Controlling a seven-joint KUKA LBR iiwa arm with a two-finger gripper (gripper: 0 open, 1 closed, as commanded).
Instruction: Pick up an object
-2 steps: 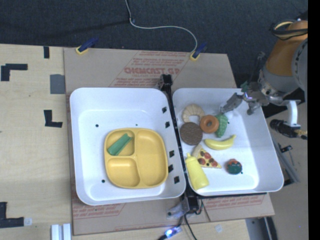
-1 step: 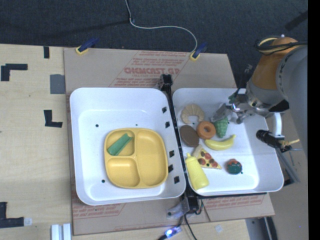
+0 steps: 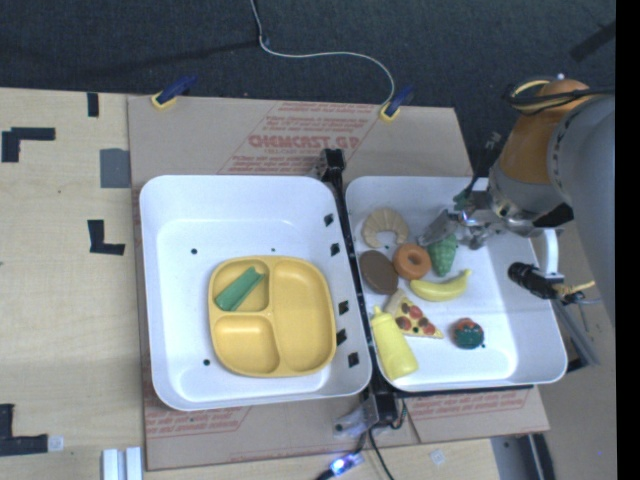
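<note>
The right bin [image 3: 520, 363] holds several toy foods: a tan bitten cookie [image 3: 384, 227], a brown oval piece [image 3: 377, 270], an orange donut [image 3: 411, 261], a banana [image 3: 441, 287], a pizza slice [image 3: 417, 321], a yellow bottle [image 3: 393, 344], a red-and-green item [image 3: 467, 334] and a green piece [image 3: 444, 253]. My gripper [image 3: 447, 230] hangs low at the back of this bin, right above the green piece and beside the donut. I see nothing gripped.
The left bin [image 3: 170, 218] bears a yellow divided plate [image 3: 285, 318] with a green item [image 3: 238, 289] in its upper-left compartment. The arm's grey body and orange band [image 3: 540, 118] fill the right side. A white cable [image 3: 320, 53] lies behind the bins.
</note>
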